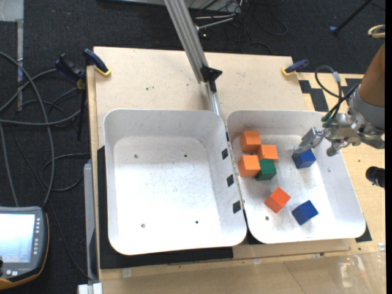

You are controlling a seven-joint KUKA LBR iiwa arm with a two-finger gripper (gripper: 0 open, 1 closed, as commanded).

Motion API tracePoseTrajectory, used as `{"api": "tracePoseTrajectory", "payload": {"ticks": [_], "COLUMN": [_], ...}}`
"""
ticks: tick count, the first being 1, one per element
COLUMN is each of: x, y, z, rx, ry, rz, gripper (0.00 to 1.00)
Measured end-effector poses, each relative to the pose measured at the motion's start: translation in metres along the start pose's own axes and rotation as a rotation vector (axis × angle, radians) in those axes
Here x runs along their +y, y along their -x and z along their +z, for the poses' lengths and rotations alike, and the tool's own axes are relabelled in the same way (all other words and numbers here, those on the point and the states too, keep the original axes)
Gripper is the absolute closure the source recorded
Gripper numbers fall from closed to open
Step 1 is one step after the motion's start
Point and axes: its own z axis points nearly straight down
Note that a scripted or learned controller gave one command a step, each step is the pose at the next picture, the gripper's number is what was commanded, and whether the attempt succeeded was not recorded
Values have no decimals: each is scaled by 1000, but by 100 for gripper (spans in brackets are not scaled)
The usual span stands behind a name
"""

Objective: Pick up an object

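left bin point(122, 133): white, shallow, sits beside the other bin, likely the drop side
divider pole point(187, 32): slanted grey bar, ends at the seam between the bins, probably a fixture
right bin point(343, 219): holds all the blocks, so picks start here
orange cluster point(250, 141): three orange blocks packed tight, touching a green block point(266, 169); crowded, poor finger clearance
lone orange block point(277, 199): tilted, apart from the cluster, easy target
low blue block point(305, 212): near the front wall, free on all sides
upper blue block point(304, 158): task's thing by my read; rests on the bin floor, right part of the bin, just under the fingertip
gripper point(315, 138): reaching in from the right, low over the upper blue block; pincer spread cannot be told, fingers overlap from this angle
grasp: block not seen between fingers, so not held
stage: approach or closing, judged
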Motion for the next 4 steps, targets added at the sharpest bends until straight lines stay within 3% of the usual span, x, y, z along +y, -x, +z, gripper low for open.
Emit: {"api": "tracePoseTrajectory", "payload": {"ticks": [1,3,4], "x": [0,-3,-3], "y": [0,2,2], "z": [0,127,159], "rx": [0,2,0], "ry": [1,-7,-1], "rz": [1,2,2], "gripper": [0,0,0]}}
